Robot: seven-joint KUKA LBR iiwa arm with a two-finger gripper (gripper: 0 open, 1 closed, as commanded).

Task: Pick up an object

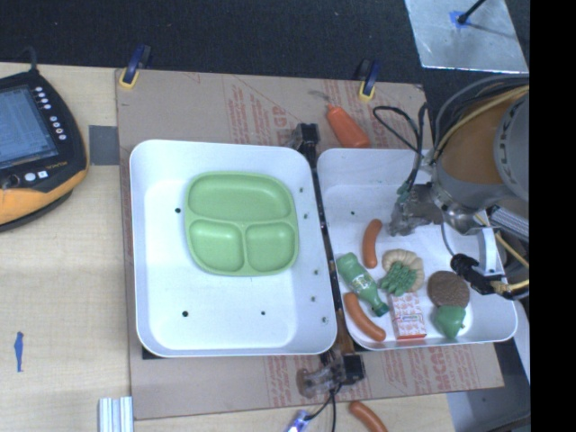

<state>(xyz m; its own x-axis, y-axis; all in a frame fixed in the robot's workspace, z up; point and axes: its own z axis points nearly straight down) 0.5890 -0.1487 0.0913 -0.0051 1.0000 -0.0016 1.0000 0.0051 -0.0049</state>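
The right bin (342, 174) holds several toy foods. An orange sausage (371, 238) lies upright near its middle. Below it are a green bottle (360, 283), a tan ring-shaped pastry (402, 260) and a green broccoli piece (398, 281). Along the front lie another orange sausage (364, 318), a red and white box (409, 317), a brown round cookie (447, 288) and a green pepper (450, 321). My gripper (402, 220) hangs over the right bin, just right of the upright sausage and above the pastry. Nothing shows between it and the bin floor.
The left bin (157, 268) carries a green divided plate (241, 221). An orange carrot (346, 127) lies on the cardboard behind the right bin, and a sausage (370, 415) lies in front of it. A teach pendant (36, 147) rests at the far left. Cables (400, 124) loop beside the arm.
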